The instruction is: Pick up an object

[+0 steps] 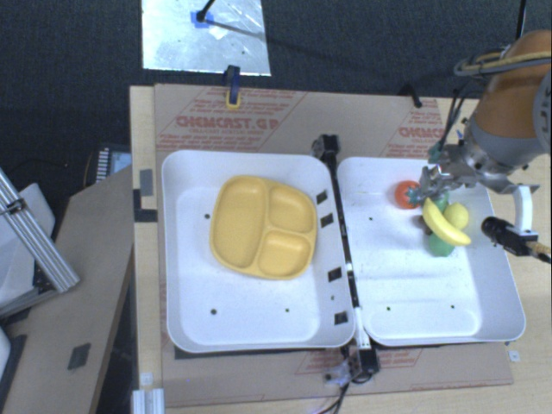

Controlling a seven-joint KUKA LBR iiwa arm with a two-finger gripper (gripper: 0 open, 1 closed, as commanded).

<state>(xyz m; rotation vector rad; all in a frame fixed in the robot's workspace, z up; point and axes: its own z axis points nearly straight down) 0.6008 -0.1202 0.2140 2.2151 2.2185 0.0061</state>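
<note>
Two white bins: the left bin (185, 257) holds a yellow divided plate (262, 226); the right bin (405, 291) holds a tomato (405, 195), banana (443, 224), lemon (457, 215) and green fruit (441, 247) crowded beneath the gripper (434, 182), whose grip state I cannot tell.

arm (509, 119): grey shell | orange band above wrist | yellow-black cables | end effector (434, 182): silver metal

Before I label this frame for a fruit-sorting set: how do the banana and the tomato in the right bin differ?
The banana is yellow, long and curved; the tomato is orange-red and round. The banana looks larger than the tomato. The banana lies against a green item, while the tomato sits beside the gripper. Both lie in the right bin.
</note>
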